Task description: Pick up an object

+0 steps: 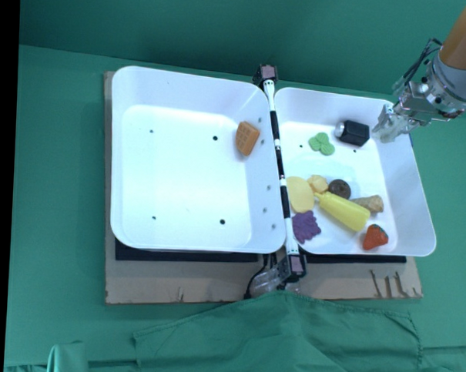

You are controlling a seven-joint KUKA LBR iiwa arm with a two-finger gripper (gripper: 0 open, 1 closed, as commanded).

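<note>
My gripper [391, 128] hangs over the far right rim of the right bin [414, 198], just right of a black block [352, 133]. Nothing shows between its fingers. In the right bin lie green peas [322, 144], a pale yellow piece [300, 194], a small yellow chunk [319, 183], a brown ring [339, 188], a yellow corn cob [344, 211], a tan piece [369, 203], purple grapes [305, 226] and a red strawberry [375, 237]. An orange waffle [247, 137] rests against the right wall of the left bin [145, 85].
The two bins sit on a cardboard sheet [174, 291] over green cloth. A black-and-white bar [277, 156] runs between the bins. Folded green fabric [288, 342] lies in front of the bench.
</note>
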